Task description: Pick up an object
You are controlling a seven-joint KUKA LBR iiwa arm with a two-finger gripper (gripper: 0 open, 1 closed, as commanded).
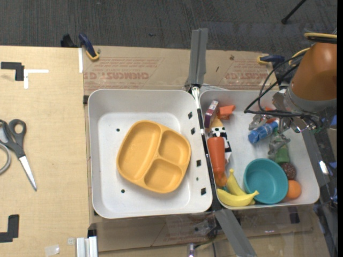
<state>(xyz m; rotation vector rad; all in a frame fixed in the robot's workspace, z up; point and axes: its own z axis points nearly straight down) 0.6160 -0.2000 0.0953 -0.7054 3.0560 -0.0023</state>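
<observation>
My gripper (278,139) hangs low in the right bin (312,159), below the arm's orange band (319,71). It sits just above a green object (283,156) and right beside a blue crumpled object (260,134). I see nothing clearly between its jaws. Close by lie a teal bowl (266,181), a banana (236,194), an orange fruit (293,189), a dark red berry (289,170) and an orange carrot-like stick (217,157).
The left bin (102,159) bears a yellow divided plate (154,156). A small purple and orange toy (220,110) and a black-and-white figure (218,130) lie along the right bin's left wall. Scissors (19,149) rest on the bench at far left.
</observation>
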